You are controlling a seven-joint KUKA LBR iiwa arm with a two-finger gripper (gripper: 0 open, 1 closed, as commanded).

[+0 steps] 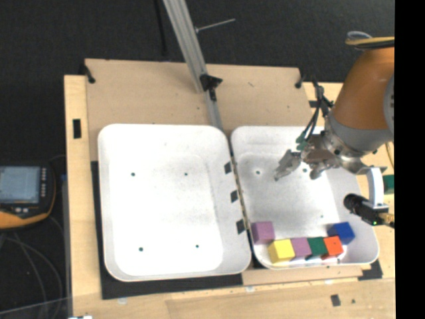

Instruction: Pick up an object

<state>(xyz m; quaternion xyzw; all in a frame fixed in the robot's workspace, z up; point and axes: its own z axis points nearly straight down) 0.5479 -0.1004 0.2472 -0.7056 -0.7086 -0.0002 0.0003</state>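
Coloured blocks (302,246) sit lined up along the near edge of the right bin (265,145), and the gripper (300,169) hovers well above them over bare floor, fingers spread, gripping nothing

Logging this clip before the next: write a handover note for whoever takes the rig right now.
Gripper: over the right bin, fingers apart, nothing between them.
Blocks along the right bin's near edge: purple block, yellow block, second purple block, green block, orange block, blue block.
Done: no pick yet.
Left: descend on a block, grasp, lift.
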